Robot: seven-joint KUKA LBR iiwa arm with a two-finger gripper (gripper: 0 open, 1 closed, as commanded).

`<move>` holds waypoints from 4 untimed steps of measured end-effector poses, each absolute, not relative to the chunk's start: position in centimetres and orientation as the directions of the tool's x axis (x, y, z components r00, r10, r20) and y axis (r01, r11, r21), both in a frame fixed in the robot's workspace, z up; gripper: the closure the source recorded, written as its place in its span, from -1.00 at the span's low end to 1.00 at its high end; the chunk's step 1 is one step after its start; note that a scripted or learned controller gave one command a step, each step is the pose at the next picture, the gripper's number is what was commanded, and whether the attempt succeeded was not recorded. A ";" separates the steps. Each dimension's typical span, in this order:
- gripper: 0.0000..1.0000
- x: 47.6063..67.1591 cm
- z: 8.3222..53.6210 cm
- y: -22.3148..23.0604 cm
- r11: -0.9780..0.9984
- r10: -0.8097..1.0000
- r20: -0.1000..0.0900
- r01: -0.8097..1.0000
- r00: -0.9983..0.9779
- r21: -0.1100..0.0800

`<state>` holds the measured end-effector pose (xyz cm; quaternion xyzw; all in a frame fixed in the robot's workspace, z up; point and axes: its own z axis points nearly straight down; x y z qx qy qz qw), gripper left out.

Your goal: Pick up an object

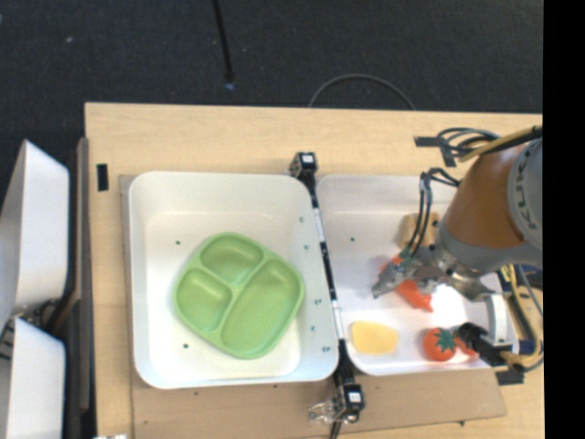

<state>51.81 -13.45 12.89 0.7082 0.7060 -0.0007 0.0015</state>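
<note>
My gripper (391, 280) hangs low over the middle of the right bin (366, 210), reaching in from the right. A small orange-red object (417, 294) lies right under and beside it; I cannot tell if they touch. A pale yellow rounded piece (375, 337) rests near the bin's front edge. A red tomato-like toy with a green top (441, 344) sits to its right. A tan object (408, 231) is partly hidden behind the arm's cables.
The left bin (155, 210) holds a green divided plate (239, 294) lying flat in its middle. A black clamp strip (322, 245) runs between the two bins. The arm's orange band (489, 204) covers the right bin's far right side.
</note>
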 end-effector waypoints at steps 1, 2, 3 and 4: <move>1.00 52.0 14.2 -13.5 -0.007 1.000 -0.002 1.000 0.007 0.008; 1.00 52.7 20.1 -14.3 0.002 1.000 -0.002 1.000 -0.002 0.008; 1.00 53.8 25.7 -14.1 0.004 1.000 -0.002 1.000 -0.004 0.006; 1.00 53.8 26.8 -14.1 0.004 1.000 0.000 1.000 -0.004 0.003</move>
